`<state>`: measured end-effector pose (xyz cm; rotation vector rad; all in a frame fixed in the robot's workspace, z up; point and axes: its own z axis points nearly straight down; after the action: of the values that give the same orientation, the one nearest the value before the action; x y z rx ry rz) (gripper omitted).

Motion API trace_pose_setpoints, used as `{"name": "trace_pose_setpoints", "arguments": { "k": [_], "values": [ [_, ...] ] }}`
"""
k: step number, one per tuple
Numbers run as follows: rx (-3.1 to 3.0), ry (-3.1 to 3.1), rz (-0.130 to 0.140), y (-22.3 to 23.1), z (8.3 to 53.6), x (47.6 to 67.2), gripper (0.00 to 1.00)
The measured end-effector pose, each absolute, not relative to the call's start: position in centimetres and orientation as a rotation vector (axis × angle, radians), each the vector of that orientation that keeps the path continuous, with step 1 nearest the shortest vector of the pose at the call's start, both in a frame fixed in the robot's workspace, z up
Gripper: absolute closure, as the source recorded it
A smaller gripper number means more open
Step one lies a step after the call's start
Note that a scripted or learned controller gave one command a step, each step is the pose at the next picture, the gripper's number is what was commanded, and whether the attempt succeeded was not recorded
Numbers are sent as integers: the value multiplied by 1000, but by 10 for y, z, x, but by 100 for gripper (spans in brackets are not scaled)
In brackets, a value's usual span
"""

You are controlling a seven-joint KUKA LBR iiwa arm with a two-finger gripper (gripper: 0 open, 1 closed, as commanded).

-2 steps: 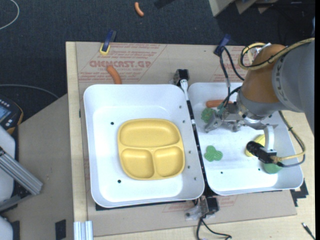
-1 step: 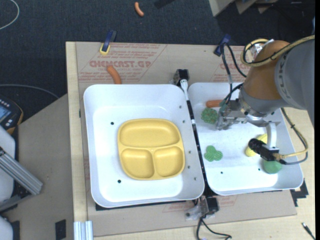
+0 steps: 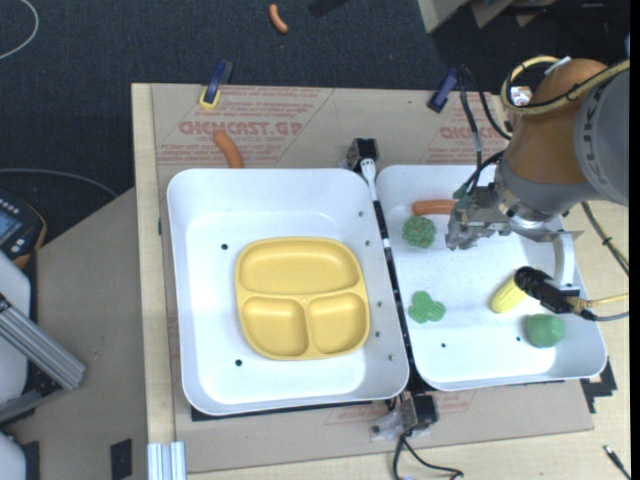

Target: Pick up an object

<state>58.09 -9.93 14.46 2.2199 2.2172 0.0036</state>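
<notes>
- Hanging over the right bin [image 3: 455, 366], the gripper [image 3: 462, 230] sits just beside a green broccoli [image 3: 419, 232]; whether it is apart or together, I cannot tell.
- A sausage [image 3: 433, 207] lies close behind, probably another candidate.
- The yellow tray [image 3: 300, 297] fills the left bin [image 3: 195, 298].

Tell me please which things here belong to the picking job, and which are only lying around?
For the job: gripper, green broccoli piece, orange sausage, green leafy piece, yellow corn, green round piece.

Lying about: yellow divided tray, sausage on board, sausage on floor.
</notes>
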Motion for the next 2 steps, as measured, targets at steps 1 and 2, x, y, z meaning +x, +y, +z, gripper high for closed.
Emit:
{"name": "trace_pose_setpoints", "arguments": {
  "k": [1,2],
  "values": [
    [2219,2216,5,-105,194,574,100],
    [2216,2218,5,-105,227,575,100]
  ]
}}
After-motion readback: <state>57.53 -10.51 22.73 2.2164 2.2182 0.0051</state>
